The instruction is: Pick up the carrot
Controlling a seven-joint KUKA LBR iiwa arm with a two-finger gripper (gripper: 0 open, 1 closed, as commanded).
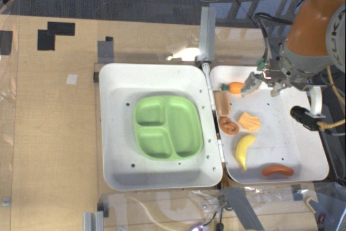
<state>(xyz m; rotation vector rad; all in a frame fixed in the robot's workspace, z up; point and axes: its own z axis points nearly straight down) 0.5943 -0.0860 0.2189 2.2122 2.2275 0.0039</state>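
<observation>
The carrot lies at the far left corner of the right bin, about eleven o'clock from that bin's middle, close under the back wall and just beside the divider between the two bins. The gripper hangs just to its three o'clock side, at much the same depth, with the arm coming in from the right behind it. Its two fingers stand apart, one reaching toward the carrot and the other further right, and nothing sits between them, so I'd say this is the approach rather than the grab. That tucked-in spot looks like the awkward part: the wall and divider leave little room for a finger on the far side, which may be why the tool comes at it from the open side. The other food is spread toward six o'clock from the carrot: a bread stick just below it along the divider, a pretzel under that, a chip to the right, then a banana and a sausage near the front wall. None crowd the carrot except the bread stick, which a careless closing might nudge. The left bin holds a green tray, well apart from all this.
</observation>
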